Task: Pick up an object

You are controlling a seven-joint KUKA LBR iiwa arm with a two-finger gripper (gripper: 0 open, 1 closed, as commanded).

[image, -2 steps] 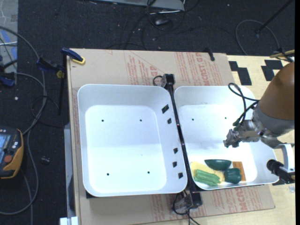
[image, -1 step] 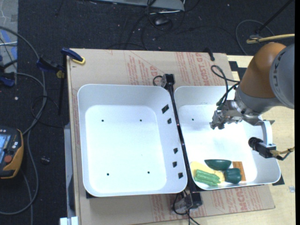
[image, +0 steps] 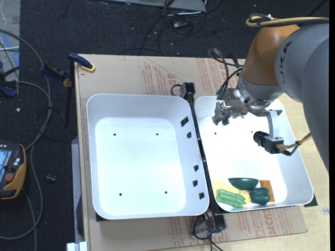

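Left bin (image: 99, 156): nothing for the task there. Right bin (image: 293, 156): objects cluster at its near edge — light green ridged piece (image: 231, 197), dark green bowl-shaped piece (image: 244, 182), small green block (image: 260, 195), yellow and orange flat bits beneath them. Gripper (image: 226, 114) hangs over the bin's far end, well apart from the cluster; nothing between its tips, spread or pressed together I cannot tell. Step: approach. Next: travel toward the near edge, then descend onto one piece.

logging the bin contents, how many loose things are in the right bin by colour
Green: 3 – dark green bowl-shaped piece, light green ridged plastic piece, green blocky piece
Yellow: 1 – flat yellow piece
Orange-brown: 1 – small flat piece
Total: 5
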